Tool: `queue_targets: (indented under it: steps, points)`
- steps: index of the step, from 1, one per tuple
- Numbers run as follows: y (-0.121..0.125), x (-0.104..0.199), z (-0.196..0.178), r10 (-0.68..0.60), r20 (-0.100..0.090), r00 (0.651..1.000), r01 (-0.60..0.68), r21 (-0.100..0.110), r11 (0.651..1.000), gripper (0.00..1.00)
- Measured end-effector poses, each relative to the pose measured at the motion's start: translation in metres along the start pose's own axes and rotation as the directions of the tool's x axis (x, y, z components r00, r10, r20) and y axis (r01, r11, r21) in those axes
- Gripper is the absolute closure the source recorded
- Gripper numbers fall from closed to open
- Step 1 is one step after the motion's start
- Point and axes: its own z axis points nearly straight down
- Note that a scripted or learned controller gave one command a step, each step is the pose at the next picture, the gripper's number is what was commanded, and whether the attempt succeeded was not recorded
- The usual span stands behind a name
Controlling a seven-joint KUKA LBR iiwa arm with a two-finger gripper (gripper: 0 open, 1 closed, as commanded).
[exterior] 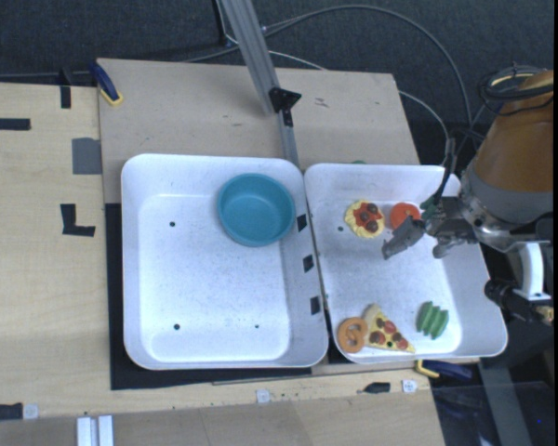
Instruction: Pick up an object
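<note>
My pincer [417,240] is hanging over the right bin [474,342], fingers spread apart with nothing between them, so I'm not holding anything yet. I'd say I'm lining up for a grab, since it's hovering right by the stuff at the far end of that bin.

Just to its left and a bit farther away is a little round toy pizza [364,218], and beside that a red tomato-looking piece [404,214] that's practically tucked under my wrist. Either of those looks like the obvious target to me, being closest.

Down at the near end of the same bin there's a pizza slice [387,332] touching an orange ring-shaped thing [352,334], and a green ridged veggie [432,320] off to their right. Those are well apart from my pincer.

Over in the left bin [158,342], a blue bowl [255,209] sits at the far right corner by itself. Both bins sit side by side on the surface [167,100].
</note>
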Motion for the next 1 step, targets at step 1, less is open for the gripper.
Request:
queue_targets:
  steps: [1]
  points:
    - [-0.0052, 0.0006, 0.0622, 0.000, -0.001, 1.000, 0.000, 0.006, 1.000, 0.00]
